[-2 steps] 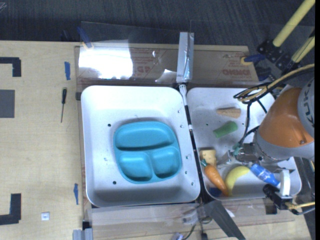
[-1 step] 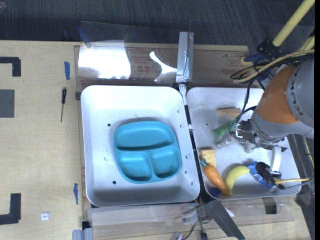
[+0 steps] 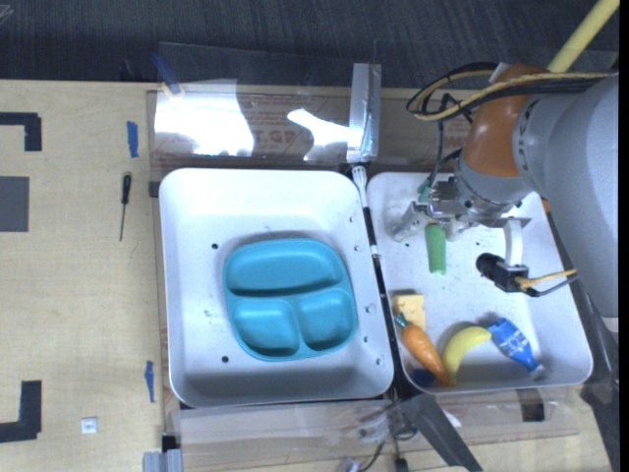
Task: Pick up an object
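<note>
While gripper point(image 3: 435, 226) hovers, one banana point(image 3: 464, 346), one carrot point(image 3: 424, 350)

Bench and floor — seen from above

Pale wooden bench point(image 3: 69, 293) with black markings; dark grey floor point(image 3: 246, 8) beyond its far edge.

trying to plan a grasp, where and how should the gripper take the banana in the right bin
Grip the banana across its thick middle, coming straight down from above. It lies flat, curving, with the carrot close on its left and a blue packet at its right end, so the middle looks the freest part, fingers closing across the narrow width.
</note>
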You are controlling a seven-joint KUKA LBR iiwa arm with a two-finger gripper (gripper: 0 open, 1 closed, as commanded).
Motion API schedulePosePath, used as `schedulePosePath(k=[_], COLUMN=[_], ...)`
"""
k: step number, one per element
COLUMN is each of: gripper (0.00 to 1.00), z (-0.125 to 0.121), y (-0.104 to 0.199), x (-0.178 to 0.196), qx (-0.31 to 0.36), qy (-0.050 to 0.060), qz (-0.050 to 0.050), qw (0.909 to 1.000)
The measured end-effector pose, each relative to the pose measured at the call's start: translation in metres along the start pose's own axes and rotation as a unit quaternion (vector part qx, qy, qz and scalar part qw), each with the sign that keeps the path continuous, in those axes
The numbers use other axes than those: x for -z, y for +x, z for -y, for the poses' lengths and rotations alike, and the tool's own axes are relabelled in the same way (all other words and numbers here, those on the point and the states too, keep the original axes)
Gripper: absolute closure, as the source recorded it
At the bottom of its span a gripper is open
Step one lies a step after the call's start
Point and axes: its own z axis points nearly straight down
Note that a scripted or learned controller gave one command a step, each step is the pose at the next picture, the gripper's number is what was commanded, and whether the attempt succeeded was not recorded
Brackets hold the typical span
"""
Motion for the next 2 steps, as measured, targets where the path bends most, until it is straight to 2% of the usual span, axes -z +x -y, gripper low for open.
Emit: schedulePosePath(k=[1,2], gripper=[1.0,1.0], z=[-0.002,-0.011], y=[0.0,0.055], x=[0.013,0.103], qx=[0.001,-0.002], qy=[-0.003,-0.003], qz=[0.002,-0.001], qw=[1.0,1.0])
